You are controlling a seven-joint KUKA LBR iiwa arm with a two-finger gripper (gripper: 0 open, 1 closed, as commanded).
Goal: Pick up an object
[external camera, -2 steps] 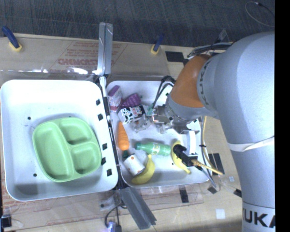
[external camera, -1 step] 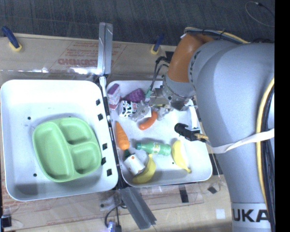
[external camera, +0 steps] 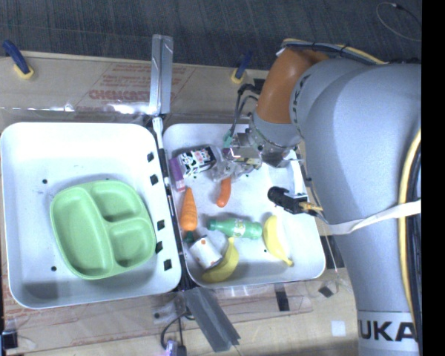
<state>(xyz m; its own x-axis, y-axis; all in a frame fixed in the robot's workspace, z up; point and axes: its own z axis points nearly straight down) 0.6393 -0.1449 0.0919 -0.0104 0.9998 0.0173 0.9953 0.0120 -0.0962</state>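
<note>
The left bin holds one green divided plate. The right bin holds a large carrot, a small carrot, a green bottle, two bananas and a black-and-white packet. The hand is at the right bin's far end, with the small carrot, orange and tapered, just beside it. Whether the hand is apart or together cannot be determined.

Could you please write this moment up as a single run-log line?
gripper: over right bin, near small carrot | grasp: not confirmed | also there: green bottle | left bin: green plate
</note>
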